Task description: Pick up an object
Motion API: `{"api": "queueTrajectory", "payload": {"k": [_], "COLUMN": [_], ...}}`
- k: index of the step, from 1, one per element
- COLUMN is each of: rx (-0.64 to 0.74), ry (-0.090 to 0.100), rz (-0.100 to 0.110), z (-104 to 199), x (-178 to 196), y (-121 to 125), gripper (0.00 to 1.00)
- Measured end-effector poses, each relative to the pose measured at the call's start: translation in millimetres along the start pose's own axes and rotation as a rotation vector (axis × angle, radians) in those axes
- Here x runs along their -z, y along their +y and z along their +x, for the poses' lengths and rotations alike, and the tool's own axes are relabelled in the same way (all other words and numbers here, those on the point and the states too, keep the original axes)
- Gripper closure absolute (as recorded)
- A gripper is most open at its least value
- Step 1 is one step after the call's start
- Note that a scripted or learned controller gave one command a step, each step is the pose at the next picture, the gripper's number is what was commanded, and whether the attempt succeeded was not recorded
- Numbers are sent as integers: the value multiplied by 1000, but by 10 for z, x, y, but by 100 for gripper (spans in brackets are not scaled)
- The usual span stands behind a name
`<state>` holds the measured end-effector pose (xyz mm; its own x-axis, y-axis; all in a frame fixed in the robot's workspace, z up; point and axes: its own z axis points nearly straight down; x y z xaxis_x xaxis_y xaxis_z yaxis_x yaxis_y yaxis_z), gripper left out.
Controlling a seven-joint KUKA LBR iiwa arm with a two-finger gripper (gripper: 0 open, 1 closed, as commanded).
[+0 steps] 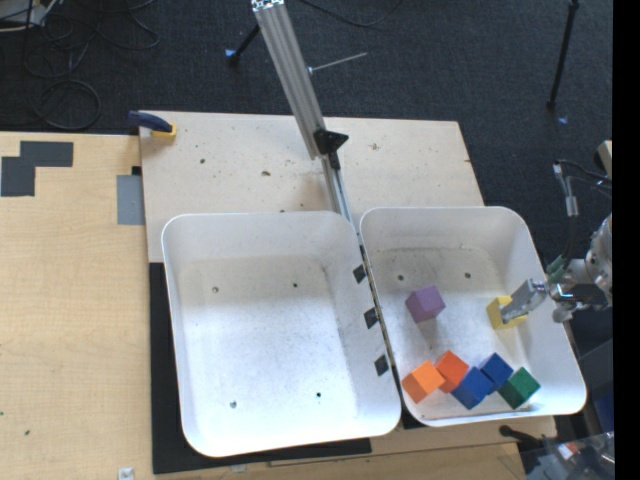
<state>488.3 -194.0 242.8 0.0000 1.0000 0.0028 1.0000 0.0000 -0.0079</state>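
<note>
Two shallow white bins are shown side by side on a pale wooden bench [400, 158]: a left bin [200, 268] and a right bin [500, 223]. Both are moulded with rounded corners, and their floors are lightly speckled. Seven small blocks are counted, all in the right bin.

One purple cube [425, 304] lies near the bin's centre. One yellow block [497, 313] lies at 3 o'clock from it, close to the bin's right wall. Five blocks are clustered at about 6 o'clock from the purple cube, near the bin's front wall: an orange cube [424, 380], a red-orange cube [452, 368], two blue cubes [470, 388] [496, 369] and a green cube [519, 386]. All appear matte with flat faces; within the cluster the blocks are touching or nearly so.

The gripper [520, 303] is seen entering from 3 o'clock, metallic grey, its tip at the yellow block. Part of that block is covered by the tip, and it cannot be told whether the fingers are parted, closed or grasping the block. The arm is cut off at the right edge.

One ribbed aluminium rail [290, 58] rises at a slant from the junction of the bins toward 12 o'clock.
</note>
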Motion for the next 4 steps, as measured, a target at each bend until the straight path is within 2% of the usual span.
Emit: {"api": "queueTrajectory", "payload": {"k": [1, 3, 4], "rx": [-1, -2, -3], "ry": [-1, 1, -2], "rz": [-5, 1, -8], "z": [-5, 190, 193], "x": [22, -1117, -1523], "y": [7, -7, 4], "gripper": [0, 0, 0]}}
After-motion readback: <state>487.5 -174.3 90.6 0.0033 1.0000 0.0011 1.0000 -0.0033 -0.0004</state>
